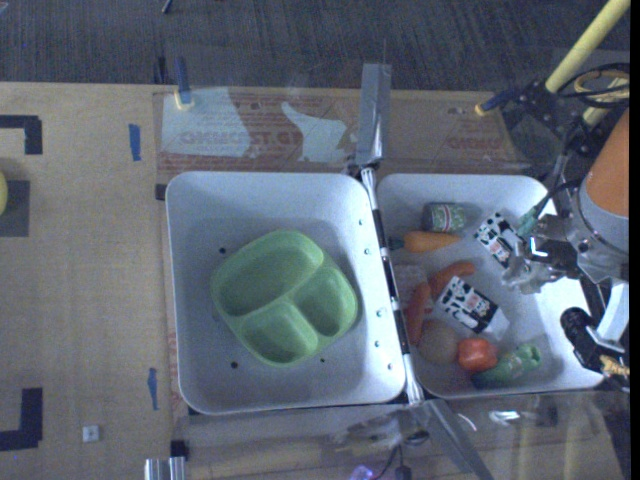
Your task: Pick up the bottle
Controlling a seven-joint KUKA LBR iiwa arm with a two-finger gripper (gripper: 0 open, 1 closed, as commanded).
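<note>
The bottle (514,363) is green and lies on its side at the front right of the right bin (400,196), next to a red tomato-like piece (477,353). My gripper (528,265) hangs over the right side of that bin, behind the bottle and well apart from it. It sits close to a small black-and-white cow-patterned carton (496,236). Nothing of the bottle is between the gripper's parts.
The right bin also holds a green can (445,215), a carrot (432,240), a second cow-patterned carton (467,305), reddish sausage-like pieces (418,308) and a potato (437,342). A green divided plate (285,296) lies in the left bin (190,268).
</note>
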